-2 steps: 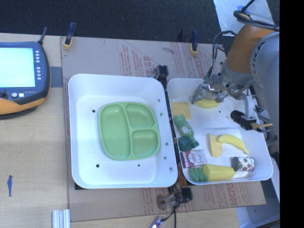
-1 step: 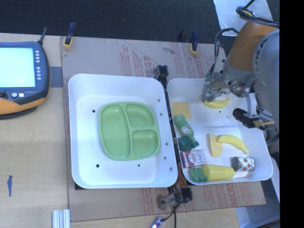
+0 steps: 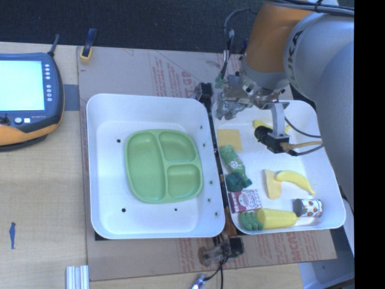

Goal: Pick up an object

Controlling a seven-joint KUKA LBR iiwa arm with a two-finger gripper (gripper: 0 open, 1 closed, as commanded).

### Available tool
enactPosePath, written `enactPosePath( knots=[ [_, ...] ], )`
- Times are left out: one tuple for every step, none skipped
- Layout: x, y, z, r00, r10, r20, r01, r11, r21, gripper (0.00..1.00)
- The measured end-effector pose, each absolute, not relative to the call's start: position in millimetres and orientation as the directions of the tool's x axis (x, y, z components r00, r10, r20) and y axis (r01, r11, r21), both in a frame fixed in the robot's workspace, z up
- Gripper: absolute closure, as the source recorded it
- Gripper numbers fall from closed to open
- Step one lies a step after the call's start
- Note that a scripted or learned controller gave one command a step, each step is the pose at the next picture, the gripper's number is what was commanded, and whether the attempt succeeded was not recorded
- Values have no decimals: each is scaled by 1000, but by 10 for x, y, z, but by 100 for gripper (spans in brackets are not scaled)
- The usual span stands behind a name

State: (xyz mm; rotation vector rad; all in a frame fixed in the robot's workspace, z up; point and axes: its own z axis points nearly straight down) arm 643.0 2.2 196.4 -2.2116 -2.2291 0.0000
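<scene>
Looking down at a slant on the tabletop (image 3: 42, 185), two shallow white bins sit side by side on a brown cardboard sheet. Left bin (image 3: 102, 110) holds a light green divided tray (image 3: 163, 165), three compartments, lying flat near the middle. Right bin (image 3: 328, 170) carries the small objects: a pale yellow square slice (image 3: 229, 139) near the shared wall, a green wrapped item (image 3: 233, 167) just below it, a red-and-white packet (image 3: 245, 200), a yellow block with a green end (image 3: 271, 218) along the near rim, a yellow banana (image 3: 295, 180) beside a pale wedge (image 3: 273, 186), and a small spotted can (image 3: 308, 208) in the near right corner. Grey arm with orange band (image 3: 271, 35) enters from the right; pincer (image 3: 231, 108) hangs over the far left corner of the right bin, above the square slice. Cannot tell how it is set, or whether anything is in it. A teach pendant (image 3: 27, 95) lies at far left
</scene>
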Motion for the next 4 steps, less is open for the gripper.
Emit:
enactPosePath(
  knots=[
    [6422,0,1952,-5,1000,-1,1000,5,-4,0],
    [6379,-1084,2606,-1,1000,-2,1000,1,-1,0],
    [6345,-1431,1370,-3,1000,-1,1000,3,-7,0],
    [6353,-1806,913,-4,1000,-1,1000,4,-7,0]
  ],
)
